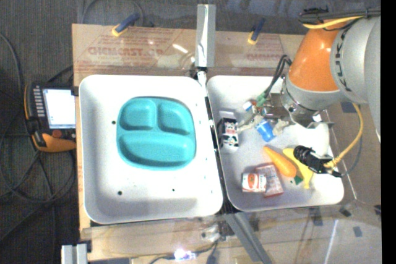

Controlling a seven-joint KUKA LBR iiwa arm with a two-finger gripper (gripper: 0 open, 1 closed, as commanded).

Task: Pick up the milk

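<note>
The milk (229, 132), a small black-and-white carton, is seen in the right bin (322, 198), close against its left wall and just beside the divider between the two bins. It appears to lie on its side, though this cannot be told for certain. The gripper (267, 115) is held low over the upper middle of the same bin, near the milk but to its right and apart from it. Whether the gripper is open or closed cannot be told, as the wrist and its cabling mask it; nothing can be made out in its grasp. A small blue object (265, 130) lies just below the gripper, and it is unclear whether the two touch.

The step in hand is judged to be the approach. For it to be done well, the gripper should be carried leftward until it is centred above the milk, and opened wider than the carton's narrow side before any descent. Since the carton sits so close to the bin wall, the grip would best be aligned so that no part has to be squeezed between carton and wall. The carrot (279, 160) and the red packet (261, 181) lie well apart from the milk and should not be disturbed. The left bin (93, 195) bears a teal tray (158, 133), which plays no part here
</note>
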